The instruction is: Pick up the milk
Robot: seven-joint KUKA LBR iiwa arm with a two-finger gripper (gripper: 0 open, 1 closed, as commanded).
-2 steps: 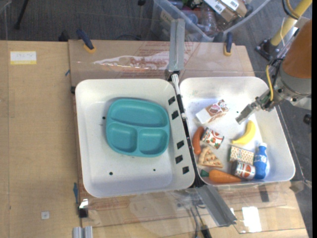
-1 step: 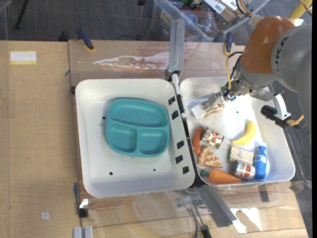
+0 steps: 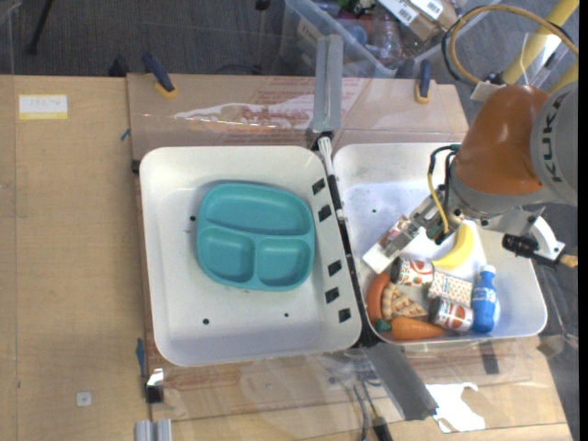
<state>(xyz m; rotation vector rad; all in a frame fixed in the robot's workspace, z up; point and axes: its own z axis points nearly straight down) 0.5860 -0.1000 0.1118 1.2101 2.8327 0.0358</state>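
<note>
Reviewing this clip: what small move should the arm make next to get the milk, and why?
Probably a short shift toward the bin's front, then down. The gripper hangs over the white carton's corner, while the likely milk, the blue and white bottle, lies apart, against the right bin wall among crowded toys.

right bin (image 3: 367, 168): upper half open; lower corner crowded, banana (image 3: 462, 249), blue bottle (image 3: 484, 299) packed together.

A tray (image 3: 254, 235) lies in my left bin (image 3: 175, 324). In the right bin (image 3: 377, 177), the food crowds the near side, with the bottle (image 3: 484, 298) rightmost. A tub (image 3: 312, 12) sits behind the desk (image 3: 64, 246).
</note>
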